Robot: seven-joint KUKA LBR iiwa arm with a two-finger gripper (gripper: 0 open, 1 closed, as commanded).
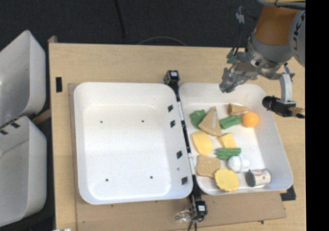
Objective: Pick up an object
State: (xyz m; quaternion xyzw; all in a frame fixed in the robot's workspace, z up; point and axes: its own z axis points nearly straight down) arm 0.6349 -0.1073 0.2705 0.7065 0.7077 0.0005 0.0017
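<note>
- The arm [275,19] comes in from the upper right, its orange band high above the wrist, and slants down and to the left toward the right bin [277,142].
- The gripper [227,85] hangs over that bin's far rim, near its back left corner; it sits apart from all the items, and whether it is open or closed cannot be told from this angle.
- Nothing shows between its tips.
- The right bin holds a loose heap of toy food: a green piece [198,117] beside a tan wedge [210,122], a green pod [230,121], a small tan wedge [237,108] and an orange ball [250,119] toward the back.
- Nearer the front lie two yellow pieces [202,143] [227,140], a second green pod [227,152], a white egg [235,162], a tan slice [207,165], a yellow ridged round [226,179] and a small can on its side [258,177].
- The left bin [82,137] lies just beside the right one, the two meeting along a dark hinge line.
</note>
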